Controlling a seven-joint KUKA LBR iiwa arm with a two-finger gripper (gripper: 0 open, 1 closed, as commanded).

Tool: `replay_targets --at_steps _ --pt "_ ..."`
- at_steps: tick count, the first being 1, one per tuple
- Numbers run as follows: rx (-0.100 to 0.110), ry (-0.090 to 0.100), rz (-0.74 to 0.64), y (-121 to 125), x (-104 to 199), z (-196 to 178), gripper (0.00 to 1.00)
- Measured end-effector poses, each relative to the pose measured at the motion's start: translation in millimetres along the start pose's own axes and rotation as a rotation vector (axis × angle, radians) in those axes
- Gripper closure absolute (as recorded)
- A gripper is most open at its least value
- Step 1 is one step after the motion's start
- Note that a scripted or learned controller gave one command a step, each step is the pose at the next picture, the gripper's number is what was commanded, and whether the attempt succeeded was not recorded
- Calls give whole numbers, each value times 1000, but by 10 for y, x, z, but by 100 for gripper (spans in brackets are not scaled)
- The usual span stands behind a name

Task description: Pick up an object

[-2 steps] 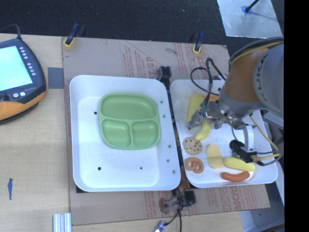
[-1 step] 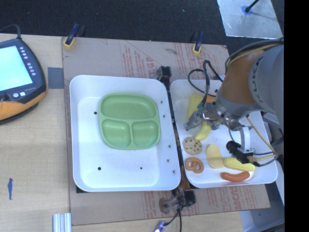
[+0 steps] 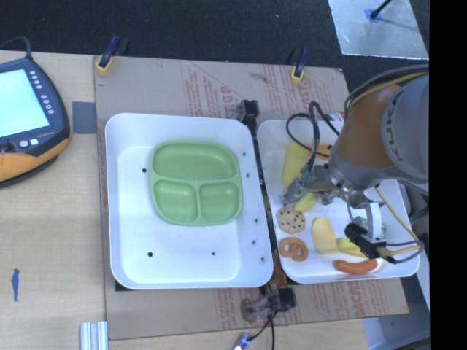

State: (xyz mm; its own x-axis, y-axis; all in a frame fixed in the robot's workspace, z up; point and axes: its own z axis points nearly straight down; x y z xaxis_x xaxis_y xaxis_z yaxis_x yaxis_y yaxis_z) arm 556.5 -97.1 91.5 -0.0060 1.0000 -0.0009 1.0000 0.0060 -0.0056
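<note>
Wooden bench (image 3: 51, 224) under cardboard sheet (image 3: 204, 86), dark floor at 12 o'clock. Green plate (image 3: 195, 182) in left bin (image 3: 131, 254). Gripper (image 3: 300, 190) low in right bin (image 3: 321, 272) over food pieces (image 3: 292, 217); finger state unclear.

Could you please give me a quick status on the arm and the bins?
Gripper low in right bin, fingers unclear. Nothing seen held. Cracker, pretzel, sausage lie loose. Green tray in left bin.
</note>
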Motion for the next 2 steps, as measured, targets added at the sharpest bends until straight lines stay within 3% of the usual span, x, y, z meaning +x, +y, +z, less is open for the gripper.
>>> replay_targets --at_steps 1,2 --pt "2 -1 -2 -1 -11 -101 100" --pt "-5 2 1 96 752 -1009 100"
